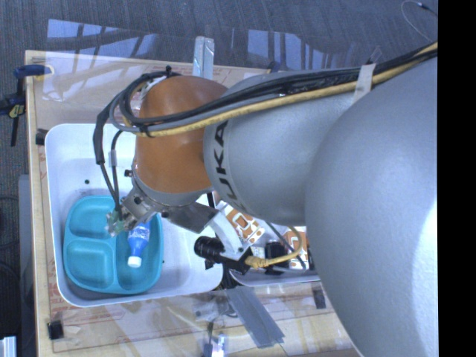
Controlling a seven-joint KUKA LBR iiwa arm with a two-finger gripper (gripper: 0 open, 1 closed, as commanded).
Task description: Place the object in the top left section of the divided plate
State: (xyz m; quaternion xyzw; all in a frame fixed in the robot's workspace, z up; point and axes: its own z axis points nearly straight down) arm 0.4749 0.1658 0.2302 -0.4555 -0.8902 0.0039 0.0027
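A blue divided plate [88, 253] lies in the left white bin [63, 158], toward its front. A small clear bottle [137, 244] with a blue label and a white cap lies in the plate's large right section, cap toward the front. The arm's orange band [175, 136] and wrist hang over the bin, and my gripper [119, 222] sits low at the plate's upper edge, just left of the bottle's upper end. The wrist hides the bottle's far end and whether anything touches it.
The grey arm covers most of the right bin [260, 274], where bits of orange-and-white packaging [249, 229] peek out under it. Black cables [111, 132] loop beside the wrist. The left bin's white floor shows behind the plate.
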